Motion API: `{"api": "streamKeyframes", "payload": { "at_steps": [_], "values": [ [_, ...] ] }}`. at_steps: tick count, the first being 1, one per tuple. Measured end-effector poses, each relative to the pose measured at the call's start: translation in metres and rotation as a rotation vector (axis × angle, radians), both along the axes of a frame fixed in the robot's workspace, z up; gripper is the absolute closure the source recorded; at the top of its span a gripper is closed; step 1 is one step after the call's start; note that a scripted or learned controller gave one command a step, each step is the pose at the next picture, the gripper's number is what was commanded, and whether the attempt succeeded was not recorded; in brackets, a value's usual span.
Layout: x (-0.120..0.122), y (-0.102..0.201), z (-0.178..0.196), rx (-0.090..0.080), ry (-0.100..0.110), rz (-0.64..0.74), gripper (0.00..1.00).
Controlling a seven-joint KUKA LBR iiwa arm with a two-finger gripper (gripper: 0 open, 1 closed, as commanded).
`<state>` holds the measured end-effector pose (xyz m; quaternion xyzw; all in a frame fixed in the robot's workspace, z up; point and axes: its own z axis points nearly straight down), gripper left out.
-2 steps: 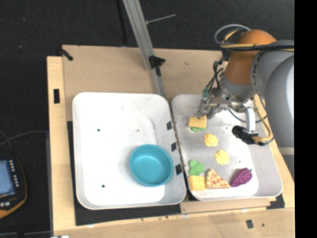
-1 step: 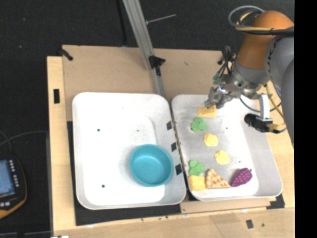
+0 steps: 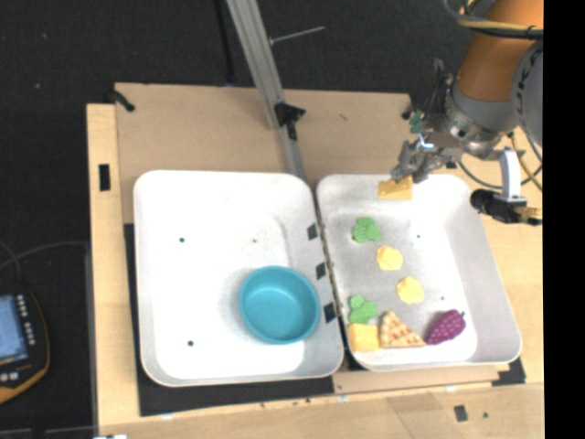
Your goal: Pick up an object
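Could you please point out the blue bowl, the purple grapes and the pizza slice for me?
blue bowl (image 3: 274, 304), camera view, on the inside floor of the bowl.
purple grapes (image 3: 445, 326), camera view, on the middle of the bunch.
pizza slice (image 3: 398, 331), camera view, on its topped face.

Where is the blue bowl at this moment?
The blue bowl sits in the left bin, in its near right part, close to the divide from the right bin.
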<state>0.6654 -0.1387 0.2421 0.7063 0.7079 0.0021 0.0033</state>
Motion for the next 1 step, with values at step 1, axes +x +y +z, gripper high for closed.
{"api": "streamKeyframes", "payload": {
  "at_steps": [1],
  "values": [
    [0.0008,-0.0006,0.0106,0.001,0.004,0.000,1.00]
  ]
}}
